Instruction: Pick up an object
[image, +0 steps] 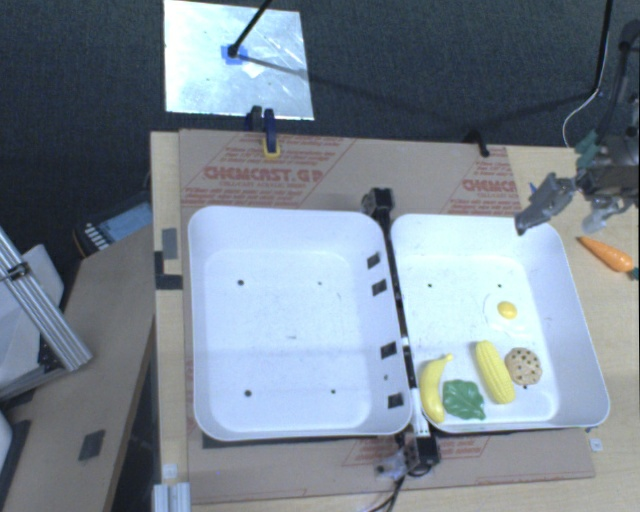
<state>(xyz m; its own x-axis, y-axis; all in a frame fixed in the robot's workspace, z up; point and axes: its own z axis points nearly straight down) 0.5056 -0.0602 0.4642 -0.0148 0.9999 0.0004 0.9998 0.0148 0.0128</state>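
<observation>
Nothing was picked yet: we saw the tool (540, 203) hovering over the right bin's (560, 262) rim at about 1 o'clock, fingers spread and holding nothing. Candidate objects sat at the bin's 5 o'clock: banana (433, 388), green leaf (464, 399), corn (493, 371), cookie (523, 366), and a small yellow piece (507, 310) nearer the middle. The whole reach, descent, grasp and lift remained, we judged.

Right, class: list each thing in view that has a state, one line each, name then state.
Gripper: above the right bin's far right corner, holding nothing visible.
Banana: lying in the right bin, by the divider.
Leaf: flat, beside the banana.
Corn: lying beside the cookie.
Egg: flat, apart.
Carrot: on the bench, outside the bins.
</observation>
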